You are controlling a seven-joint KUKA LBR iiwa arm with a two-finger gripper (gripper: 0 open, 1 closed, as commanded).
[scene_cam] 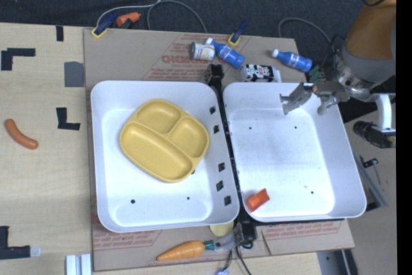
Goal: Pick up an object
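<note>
A small sausage (pixel 21 134) is lying on the tabletop (pixel 45 190) at the far left, well apart from the bins. The left bin (pixel 106 199) is holding a yellow divided plate (pixel 165 140), which is sitting tilted across its middle. Beyond the bins, on the cardboard, an orange-handled clamp (pixel 119 20) is lying at the far left corner, and a white bottle (pixel 203 50) and a blue bottle (pixel 229 55) are resting just beside each other. A carrot (pixel 182 250) is lying on the near edge of the cardboard, in front of the left bin. The right bin (pixel 341 170) is carrying one small orange block (pixel 257 199) near its near-left corner. Another blue bottle (pixel 293 60) is lying behind this bin. The pincer (pixel 308 100) is hanging over the right bin's far right part, released and grasping nothing, its fingers (pixel 293 100) standing spread apart, well away from the orange block.
</note>
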